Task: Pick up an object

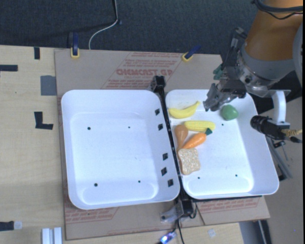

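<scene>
the hand [213, 104] is seen low over the far edge of the right bin [244, 187], just beside a small green round object [229, 112]; whether it is released or clenched cannot be told. the green piece is judged light, smooth and liable to roll, best taken across its middle. a banana [184, 111], corn cob [198, 125], carrot [194, 140] and bread slice [189, 161] are clustered along the bin's left wall.

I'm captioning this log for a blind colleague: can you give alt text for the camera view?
The gripper hovers over the right bin, near a green round item. A banana, corn cob, carrot and bread slice lie along that bin's left side.
</scene>
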`<state>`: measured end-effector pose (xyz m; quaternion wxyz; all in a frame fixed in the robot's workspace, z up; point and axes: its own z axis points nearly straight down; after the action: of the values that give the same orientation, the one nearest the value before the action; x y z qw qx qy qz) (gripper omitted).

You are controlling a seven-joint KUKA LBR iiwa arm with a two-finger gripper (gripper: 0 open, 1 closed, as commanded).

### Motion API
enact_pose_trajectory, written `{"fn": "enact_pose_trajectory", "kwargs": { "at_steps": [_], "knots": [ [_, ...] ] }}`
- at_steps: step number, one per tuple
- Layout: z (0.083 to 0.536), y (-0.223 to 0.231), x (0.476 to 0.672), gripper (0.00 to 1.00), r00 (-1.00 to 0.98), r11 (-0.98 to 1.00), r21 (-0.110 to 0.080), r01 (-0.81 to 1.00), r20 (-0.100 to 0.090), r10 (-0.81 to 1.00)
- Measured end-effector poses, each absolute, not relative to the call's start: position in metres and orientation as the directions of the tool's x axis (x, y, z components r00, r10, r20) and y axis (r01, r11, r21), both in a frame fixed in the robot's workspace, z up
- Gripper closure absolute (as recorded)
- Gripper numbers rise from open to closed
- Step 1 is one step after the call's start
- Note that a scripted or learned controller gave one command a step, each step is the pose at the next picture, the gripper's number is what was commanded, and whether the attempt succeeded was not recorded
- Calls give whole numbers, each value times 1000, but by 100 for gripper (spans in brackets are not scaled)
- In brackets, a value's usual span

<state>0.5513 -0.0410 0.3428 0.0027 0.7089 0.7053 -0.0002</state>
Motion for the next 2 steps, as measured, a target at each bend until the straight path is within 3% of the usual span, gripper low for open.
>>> {"fn": "enact_pose_trajectory", "kwargs": {
  "at_steps": [1, 2],
  "knots": [
    [391, 49, 570, 100, -10, 10, 4, 1000, 2, 1000],
    [496, 128, 502, 100, -13, 13, 8, 1000, 5, 1000]
  ]
}}
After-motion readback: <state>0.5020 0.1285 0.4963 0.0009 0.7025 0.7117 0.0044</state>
